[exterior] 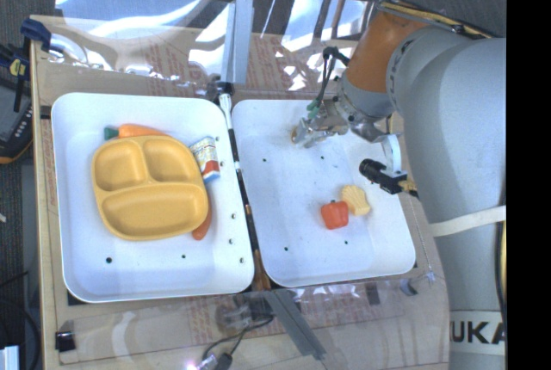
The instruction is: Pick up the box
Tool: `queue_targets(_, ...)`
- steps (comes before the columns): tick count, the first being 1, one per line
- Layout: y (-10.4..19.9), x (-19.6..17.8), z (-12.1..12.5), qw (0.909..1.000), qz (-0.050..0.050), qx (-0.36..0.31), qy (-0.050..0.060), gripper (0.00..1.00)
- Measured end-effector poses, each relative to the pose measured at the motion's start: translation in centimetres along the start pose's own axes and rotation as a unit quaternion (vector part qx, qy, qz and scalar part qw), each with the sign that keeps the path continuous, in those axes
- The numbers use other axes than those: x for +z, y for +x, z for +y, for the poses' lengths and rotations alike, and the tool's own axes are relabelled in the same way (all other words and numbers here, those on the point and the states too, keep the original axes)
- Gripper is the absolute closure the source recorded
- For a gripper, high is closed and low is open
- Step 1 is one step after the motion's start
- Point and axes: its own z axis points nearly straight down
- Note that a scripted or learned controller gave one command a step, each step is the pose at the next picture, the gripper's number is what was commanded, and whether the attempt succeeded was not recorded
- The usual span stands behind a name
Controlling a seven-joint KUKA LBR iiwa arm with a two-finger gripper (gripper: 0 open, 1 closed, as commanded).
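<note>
Camera view. Two shallow white bins sit side by side on the worktop (52,308). The left bin (86,265) holds four things. One is a yellow three-compartment plate (151,188), its compartments bare. One is the box (206,158), a small carton with red, white and blue print; it lies just beside the plate's upper right rim, near the bin's right wall, with its long axis running roughly from upper left to lower right. One is an orange carrot-like piece (138,131) with a green end, showing above the plate's upper edge. One is a small orange-red piece (202,230) that peeks out under the plate's lower right corner.

The right bin (284,248) holds two small things, touching: an orange-red toy pepper (336,214) and a pale yellow lumpy piece (355,200) just to its upper right.

The grey arm (448,127) with its orange band (379,50) reaches in from the right. Its end effector (308,129) is over the upper part of the right bin, well apart from the box; whether it is spread or closed cannot be told, and nothing shows held in it.
</note>
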Motion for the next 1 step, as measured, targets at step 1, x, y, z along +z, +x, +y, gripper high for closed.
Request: queue_targets(1, 0.04, 0.01, 0.01, 1.0000, 0.000, -0.001, 0.000, 0.00)
